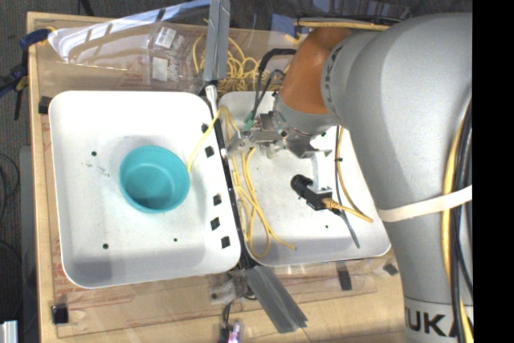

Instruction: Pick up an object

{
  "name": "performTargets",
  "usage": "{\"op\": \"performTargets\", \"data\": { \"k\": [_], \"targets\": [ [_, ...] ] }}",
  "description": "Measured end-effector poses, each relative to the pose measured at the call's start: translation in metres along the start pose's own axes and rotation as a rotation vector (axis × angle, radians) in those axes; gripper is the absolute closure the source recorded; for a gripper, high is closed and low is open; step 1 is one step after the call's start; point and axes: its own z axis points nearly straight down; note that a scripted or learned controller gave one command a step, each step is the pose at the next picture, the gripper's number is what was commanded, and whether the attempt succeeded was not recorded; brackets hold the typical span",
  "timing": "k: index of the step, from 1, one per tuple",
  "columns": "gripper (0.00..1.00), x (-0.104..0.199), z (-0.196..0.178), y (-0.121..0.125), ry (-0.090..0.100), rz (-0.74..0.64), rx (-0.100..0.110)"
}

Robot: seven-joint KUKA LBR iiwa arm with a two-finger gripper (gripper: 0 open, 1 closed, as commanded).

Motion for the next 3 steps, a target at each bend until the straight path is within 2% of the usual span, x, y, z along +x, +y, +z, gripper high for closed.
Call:
{"op": "performTargets", "data": {
  "k": [1, 2, 3],
  "targets": [
    [0.0, 0.0, -0.003, -0.02, -0.007, -0.097, -0.012],
    [0.0, -0.005, 0.001, 0.043, 0.001, -0.148, 0.0],
    [0.0, -0.011, 0.002, -0.012, 0.006, -0.192, 0.003]
  ]
}}
